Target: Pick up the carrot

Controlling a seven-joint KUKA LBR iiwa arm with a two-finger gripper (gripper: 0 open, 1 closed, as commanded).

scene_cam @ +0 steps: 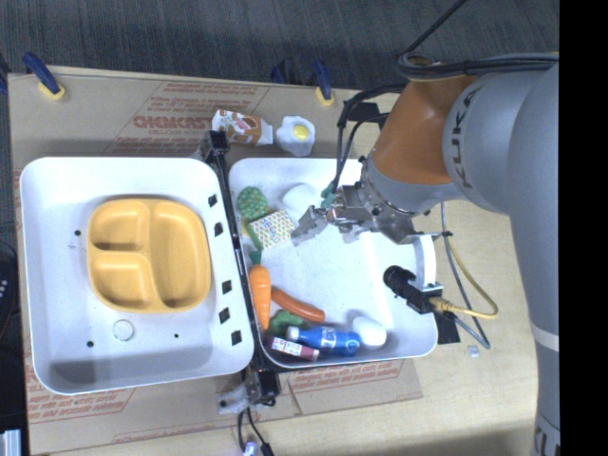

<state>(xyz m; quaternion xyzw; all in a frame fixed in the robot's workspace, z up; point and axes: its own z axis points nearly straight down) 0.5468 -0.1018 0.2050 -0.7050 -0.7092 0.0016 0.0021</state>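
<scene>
The gripper (309, 224) hangs over the right bin (404, 345), fingers parted and holding nothing, well above the carrot (259, 293).

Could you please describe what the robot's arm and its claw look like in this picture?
The thick grey KUKA arm has an orange band above the wrist and dark lettering. Thin black cables loop around it; a yellow one trails below. The small metallic claw is silvery grey.
</scene>
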